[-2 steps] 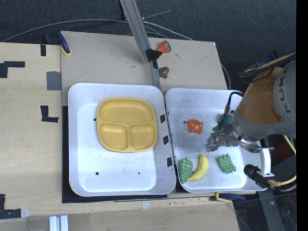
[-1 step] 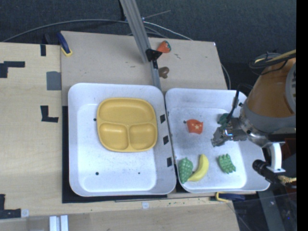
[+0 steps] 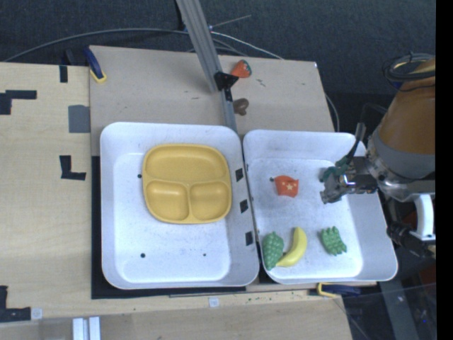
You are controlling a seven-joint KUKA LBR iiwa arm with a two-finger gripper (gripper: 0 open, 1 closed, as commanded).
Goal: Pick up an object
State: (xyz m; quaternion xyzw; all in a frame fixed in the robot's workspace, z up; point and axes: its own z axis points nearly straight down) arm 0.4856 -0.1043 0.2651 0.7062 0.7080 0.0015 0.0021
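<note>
The right bin [image 3: 368,211] holds a small red object [image 3: 287,185] near its middle left. A yellow banana [image 3: 294,248] lies at the front, touching a green bumpy piece [image 3: 272,247] on its left. Another green piece [image 3: 332,241] sits at the front right. My gripper [image 3: 333,185] hangs over the right part of this bin, to the right of the red object and above the right green piece. Nothing shows between its fingers.
The left bin [image 3: 120,246] carries a yellow divided plate [image 3: 187,182]. A grey metal pole [image 3: 202,37] slants across the back, with a red item [image 3: 242,68] beside it. The bench [image 3: 42,211] spreads left with black tape marks.
</note>
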